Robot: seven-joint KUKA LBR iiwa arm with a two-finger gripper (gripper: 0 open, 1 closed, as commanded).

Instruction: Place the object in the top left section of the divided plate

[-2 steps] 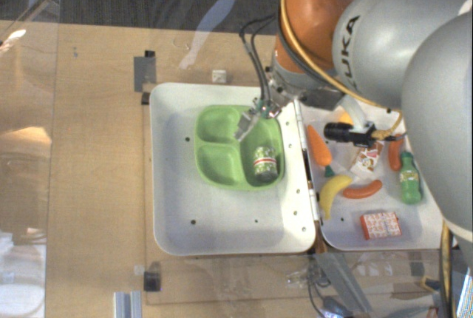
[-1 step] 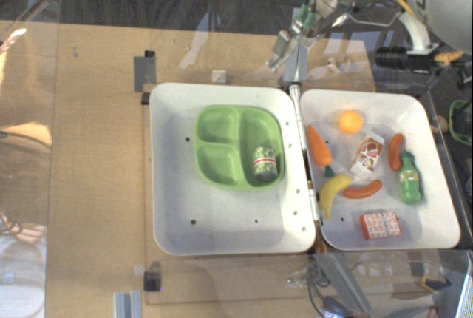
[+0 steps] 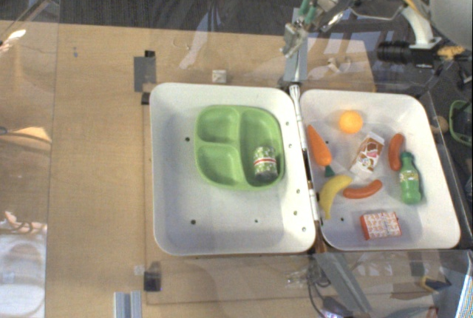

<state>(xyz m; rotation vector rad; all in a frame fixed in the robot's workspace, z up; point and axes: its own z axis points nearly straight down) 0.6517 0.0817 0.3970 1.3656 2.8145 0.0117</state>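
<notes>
The small can (image 3: 265, 162) lies in the green divided plate's (image 3: 214, 165) right-hand section, not its top left one, so the job's unfinished, while the gripper (image 3: 297, 29) hovers upper right, its opening impossible to tell.

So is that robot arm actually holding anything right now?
No. The end effector hangs above the bench behind the bins with nothing between its fingers; the can lies in the green plate.
</notes>
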